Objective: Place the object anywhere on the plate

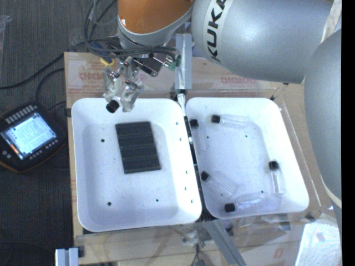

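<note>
Over the left bin's (83, 148) far rim, arm reaching down, jaws gripping a black-capped vial (123, 97).

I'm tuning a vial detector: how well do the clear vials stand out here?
Camera view: the vials in the right bin nearly wash out against bright white; their black caps read clearly. The dark plate contrasts sharply. The arm looms large, slightly soft.

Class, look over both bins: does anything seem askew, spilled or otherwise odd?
Mildly. The dark plate lies slightly skewed to the left bin. In the right bin, the clear vials lie toppled at scattered angles. Another vial sits at the gripper. Nothing looks spilled.
</note>
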Controlling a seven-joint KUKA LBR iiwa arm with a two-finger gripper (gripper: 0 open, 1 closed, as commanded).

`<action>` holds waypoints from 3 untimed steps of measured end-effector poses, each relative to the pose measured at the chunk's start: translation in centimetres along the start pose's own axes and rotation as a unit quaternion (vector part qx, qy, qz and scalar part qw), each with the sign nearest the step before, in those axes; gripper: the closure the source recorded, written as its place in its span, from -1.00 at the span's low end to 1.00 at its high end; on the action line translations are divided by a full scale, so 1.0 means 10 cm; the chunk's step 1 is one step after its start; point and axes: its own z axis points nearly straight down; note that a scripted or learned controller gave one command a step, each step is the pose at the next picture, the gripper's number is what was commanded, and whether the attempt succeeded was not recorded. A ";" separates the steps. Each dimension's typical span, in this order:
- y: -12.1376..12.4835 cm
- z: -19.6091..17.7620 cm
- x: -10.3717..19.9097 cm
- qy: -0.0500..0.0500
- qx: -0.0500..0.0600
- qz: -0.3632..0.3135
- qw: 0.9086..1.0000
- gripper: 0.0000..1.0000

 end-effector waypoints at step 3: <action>0.37 -1.17 0.24 0.000 -0.002 -0.437 0.899 1.00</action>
